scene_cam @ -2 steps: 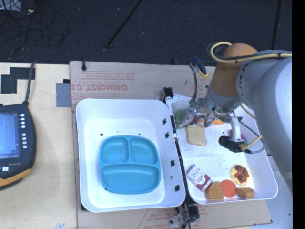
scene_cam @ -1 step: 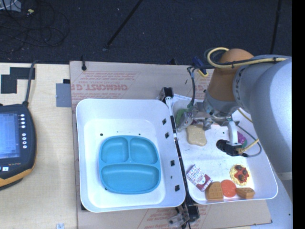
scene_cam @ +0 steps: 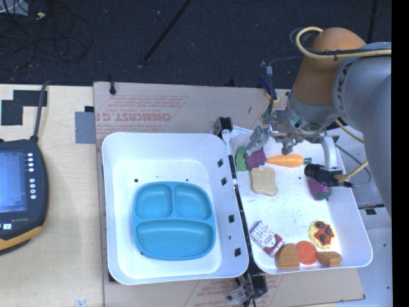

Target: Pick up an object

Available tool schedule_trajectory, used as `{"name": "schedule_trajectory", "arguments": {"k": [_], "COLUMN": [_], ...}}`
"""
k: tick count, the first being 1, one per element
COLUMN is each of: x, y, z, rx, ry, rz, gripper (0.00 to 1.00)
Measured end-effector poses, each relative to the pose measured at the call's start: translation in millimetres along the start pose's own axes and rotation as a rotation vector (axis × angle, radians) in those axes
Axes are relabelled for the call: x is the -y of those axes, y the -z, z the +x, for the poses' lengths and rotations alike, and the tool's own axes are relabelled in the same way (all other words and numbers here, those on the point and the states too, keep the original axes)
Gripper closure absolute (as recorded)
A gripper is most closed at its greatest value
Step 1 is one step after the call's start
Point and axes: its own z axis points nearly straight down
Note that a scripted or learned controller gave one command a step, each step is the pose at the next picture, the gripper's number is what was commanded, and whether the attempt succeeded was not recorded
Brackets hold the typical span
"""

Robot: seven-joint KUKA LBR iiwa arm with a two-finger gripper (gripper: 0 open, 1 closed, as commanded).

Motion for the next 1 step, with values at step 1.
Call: {"name": "schedule_trajectory", "arguments": {"k": [1], "x": [34.3], "y": [-106.5], "z": [-49.9], "rx": [-0.007], "ry": [-0.008], "rz": [0.006], "gripper": [0.00]}}
